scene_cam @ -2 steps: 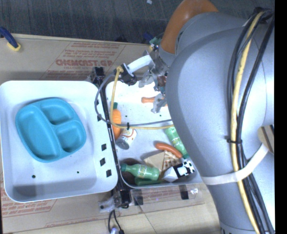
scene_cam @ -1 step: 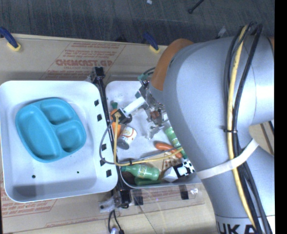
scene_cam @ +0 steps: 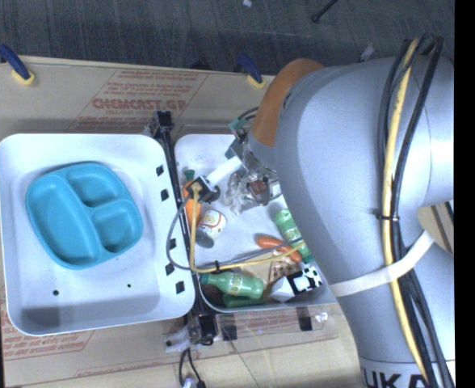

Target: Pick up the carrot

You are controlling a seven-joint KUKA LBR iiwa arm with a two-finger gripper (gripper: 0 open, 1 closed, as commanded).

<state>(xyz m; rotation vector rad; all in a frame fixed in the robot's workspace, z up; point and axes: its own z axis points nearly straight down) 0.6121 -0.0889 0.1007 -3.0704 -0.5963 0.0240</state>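
The carrot (scene_cam: pixel 191 212) is a slim orange tapered piece lying lengthwise against the left wall of the right bin (scene_cam: pixel 191 148). My gripper (scene_cam: pixel 250 186) hangs low over the middle of that bin, to the right of the carrot and a little farther back, apart from it. The big grey arm covers the bin's right side and hides much of the gripper.
A round white-and-orange ball (scene_cam: pixel 211 225) sits just right of the carrot. A second orange piece (scene_cam: pixel 267 240), a green bottle (scene_cam: pixel 234 285), a green pod (scene_cam: pixel 286 225) and a black-and-white item (scene_cam: pixel 304 280) crowd the near half. The left bin (scene_cam: pixel 27 297) holds a blue divided plate (scene_cam: pixel 82 212).
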